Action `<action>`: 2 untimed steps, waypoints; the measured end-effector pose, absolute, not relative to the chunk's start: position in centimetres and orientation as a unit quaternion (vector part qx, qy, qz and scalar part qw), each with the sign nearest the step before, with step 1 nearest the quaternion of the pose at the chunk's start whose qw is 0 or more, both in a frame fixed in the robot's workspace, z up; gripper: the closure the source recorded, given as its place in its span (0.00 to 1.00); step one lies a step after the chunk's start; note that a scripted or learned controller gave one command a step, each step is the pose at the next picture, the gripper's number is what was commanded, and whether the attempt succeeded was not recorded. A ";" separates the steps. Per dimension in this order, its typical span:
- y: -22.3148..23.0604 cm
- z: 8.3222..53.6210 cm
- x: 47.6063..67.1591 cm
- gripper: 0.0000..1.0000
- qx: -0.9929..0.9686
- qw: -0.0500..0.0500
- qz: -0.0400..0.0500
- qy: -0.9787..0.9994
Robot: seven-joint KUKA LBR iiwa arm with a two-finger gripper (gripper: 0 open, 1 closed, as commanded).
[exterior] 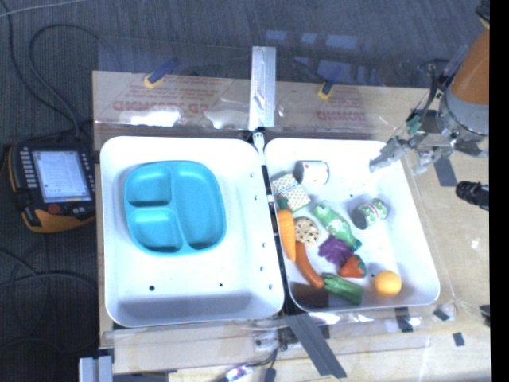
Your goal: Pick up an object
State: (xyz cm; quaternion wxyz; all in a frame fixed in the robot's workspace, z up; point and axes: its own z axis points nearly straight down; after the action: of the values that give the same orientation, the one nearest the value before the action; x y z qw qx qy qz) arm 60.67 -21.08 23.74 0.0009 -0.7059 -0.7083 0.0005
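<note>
Gripper hangs over the right bin at two o'clock, grip state unreadable — toys cluster at seven o'clock, green can nearest — a descent here likely meets bare floor.

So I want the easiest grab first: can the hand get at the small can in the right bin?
Probably yes: the hand hangs close by, and the can lies apart from the pile.

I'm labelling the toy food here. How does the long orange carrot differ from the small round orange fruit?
The long orange carrot is slender and tapered, lying by the right bin's left wall among other toys. The small round orange fruit is a compact ball near that bin's front right corner, with fewer neighbours. Both are orange and lie in the right bin.
</note>
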 end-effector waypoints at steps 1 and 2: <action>-21.1 10.7 56.7 0.00 -0.743 0.005 0.000 -0.669; -19.7 9.2 59.3 0.00 -0.760 0.000 0.000 -0.650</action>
State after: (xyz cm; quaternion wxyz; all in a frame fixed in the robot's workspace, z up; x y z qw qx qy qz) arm 59.31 -19.70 9.22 -0.0001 -0.7603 -0.6495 -0.0001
